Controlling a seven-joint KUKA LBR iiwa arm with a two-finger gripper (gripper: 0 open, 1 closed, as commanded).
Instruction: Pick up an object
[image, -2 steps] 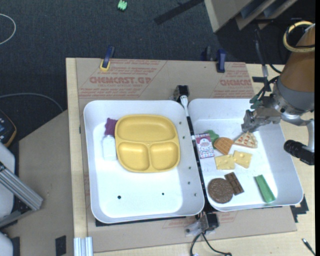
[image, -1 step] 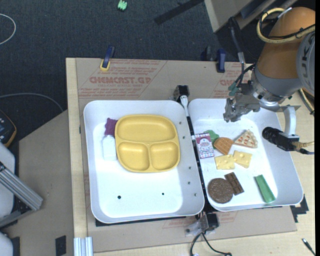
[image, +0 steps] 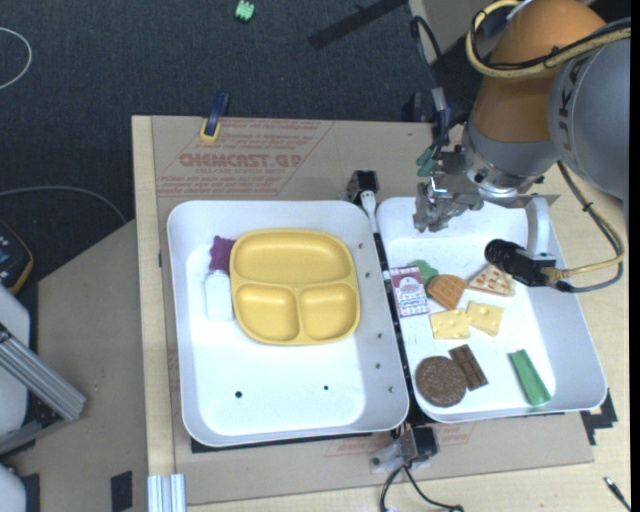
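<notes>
Round brown cookie (image: 441, 381) is sitting closest to the front, in the right bin (image: 565, 325), with a dark chocolate bar (image: 467, 366) touching its right side and a green stick (image: 529, 377) lying further right, apart from both. Behind them two cheese squares (image: 468, 321) are lying side by side, then a tan biscuit (image: 447, 291), a pizza slice (image: 491, 281), a red carton (image: 407, 291) by the bin's left wall and a small green piece (image: 422, 270) just behind the carton. Left bin (image: 290, 400) is holding a yellow divided plate (image: 295, 285), with a purple thing (image: 221, 252) and a white bottle (image: 217, 295) tucked beside its left edge.

Gripper (image: 435, 218) is hanging over the far left corner of the right bin, above bare white floor, pointing down. Nothing is showing in it. Cannot tell from this angle whether it is apart or together.

Judging progress: the pick is looking not yet done, every piece is lying flat in a bin. Nearest candidates are the green piece and the red carton, just in front of the gripper. Reaching one, closing on it and lifting are all remaining
</notes>
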